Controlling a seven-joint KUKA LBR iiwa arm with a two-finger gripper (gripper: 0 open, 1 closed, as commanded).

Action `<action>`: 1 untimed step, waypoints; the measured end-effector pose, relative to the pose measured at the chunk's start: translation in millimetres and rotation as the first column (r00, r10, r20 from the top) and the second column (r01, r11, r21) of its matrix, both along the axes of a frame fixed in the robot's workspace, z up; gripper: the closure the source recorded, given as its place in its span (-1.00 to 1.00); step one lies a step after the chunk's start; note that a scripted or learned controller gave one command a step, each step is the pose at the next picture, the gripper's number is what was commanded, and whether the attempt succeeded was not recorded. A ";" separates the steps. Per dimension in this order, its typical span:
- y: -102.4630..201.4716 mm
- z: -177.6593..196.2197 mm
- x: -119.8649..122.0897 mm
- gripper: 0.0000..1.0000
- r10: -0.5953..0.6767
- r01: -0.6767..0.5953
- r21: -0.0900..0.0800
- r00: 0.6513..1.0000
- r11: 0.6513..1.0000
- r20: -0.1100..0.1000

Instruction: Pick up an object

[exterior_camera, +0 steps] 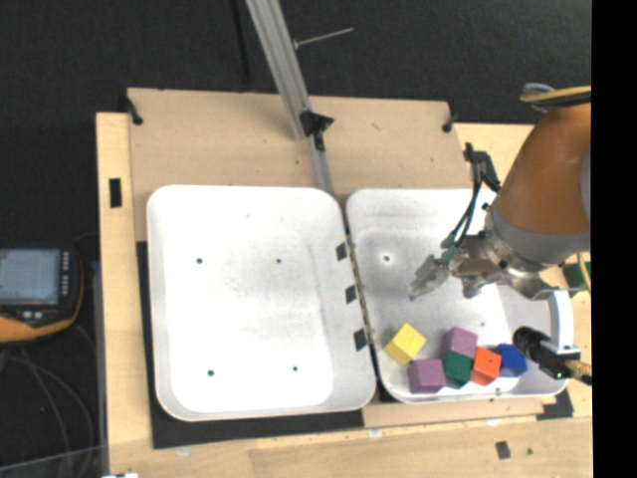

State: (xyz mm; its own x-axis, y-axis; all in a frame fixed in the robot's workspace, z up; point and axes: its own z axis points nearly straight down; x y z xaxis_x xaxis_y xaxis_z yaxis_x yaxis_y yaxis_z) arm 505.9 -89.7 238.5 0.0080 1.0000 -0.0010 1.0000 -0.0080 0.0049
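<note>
Reaching in from the right of the frame, my end effector (430,275) hangs over the middle of the right bin (398,227), its fingers pointing toward the left. They look spread apart with nothing between them, so I carry nothing. My orange band (547,162) and grey wrist fill the right side of the frame above that bin.

All the objects I could pick lie along the lower edge of the right bin, below my end effector and apart from it. A yellow block (406,344) sits furthest left, a little away from the others. To its lower right is a purple block (427,374), and just beside that a green block (457,366) with a second purple block (461,343) touching it from above. An orange block (486,364) comes next, then a blue block (510,358) toward the lower right corner; these last ones crowd close together.

The left bin (249,297) lies beside the right one on the desk (249,122). A grey metal rail (284,58) runs down from the top of the frame to the gap between the bins. At the left edge of the frame sits a handheld device with a screen (35,282).
</note>
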 end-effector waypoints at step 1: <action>-1.2 10.8 1.1 1.00 -0.002 0.002 -0.002 1.000 1.000 0.006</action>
